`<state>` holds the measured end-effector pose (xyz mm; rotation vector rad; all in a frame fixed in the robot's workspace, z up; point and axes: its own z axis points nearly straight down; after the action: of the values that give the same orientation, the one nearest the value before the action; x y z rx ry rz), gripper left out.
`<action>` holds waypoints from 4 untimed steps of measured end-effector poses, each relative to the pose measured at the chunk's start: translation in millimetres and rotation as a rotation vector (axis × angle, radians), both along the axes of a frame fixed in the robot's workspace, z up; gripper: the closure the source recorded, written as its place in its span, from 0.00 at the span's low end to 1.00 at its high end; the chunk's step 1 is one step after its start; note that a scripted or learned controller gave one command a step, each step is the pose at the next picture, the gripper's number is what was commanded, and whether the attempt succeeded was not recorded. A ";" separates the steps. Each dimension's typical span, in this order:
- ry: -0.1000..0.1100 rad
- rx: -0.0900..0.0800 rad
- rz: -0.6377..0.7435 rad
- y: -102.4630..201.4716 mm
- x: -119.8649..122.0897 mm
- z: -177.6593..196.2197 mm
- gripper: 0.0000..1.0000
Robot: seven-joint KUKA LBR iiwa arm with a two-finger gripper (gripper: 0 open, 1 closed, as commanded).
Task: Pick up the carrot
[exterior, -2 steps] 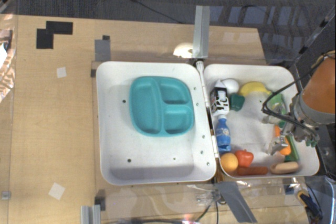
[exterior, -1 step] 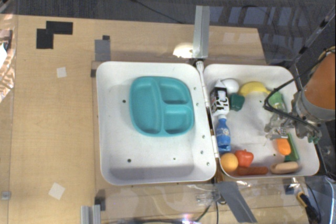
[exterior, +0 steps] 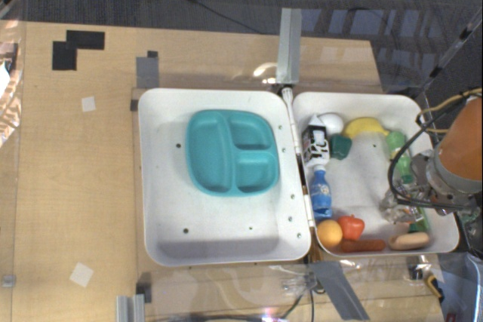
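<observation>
Arm reaching into the right bin (exterior: 436, 241) from the right for the carrot (exterior: 407, 219)
Gripper (exterior: 400, 211) is hovering at the bin's right side directly over the carrot, hiding most of it; jaw state cannot be told

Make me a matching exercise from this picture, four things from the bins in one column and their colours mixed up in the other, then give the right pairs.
Things:
1. divided tray in the left bin
2. banana
3. bottle lying along the right bin's left wall
4. tomato

Colours:
A. red
B. teal
C. blue
D. yellow

Pairs: 1-B, 2-D, 3-C, 4-A
</observation>
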<state>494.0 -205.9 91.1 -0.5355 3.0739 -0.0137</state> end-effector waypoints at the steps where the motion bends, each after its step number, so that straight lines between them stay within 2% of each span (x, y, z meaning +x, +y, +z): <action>1: 0.006 -0.005 0.330 54.9 34.5 0.4 1.00; 2: 0.000 -0.012 0.380 8.5 67.9 183.0 1.00; 3: 0.026 0.005 0.455 14.0 4.4 57.9 1.00; 4: 0.014 -0.006 0.730 63.0 17.1 68.1 1.00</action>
<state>511.1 -142.9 159.2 -1.6043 2.6908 -0.0062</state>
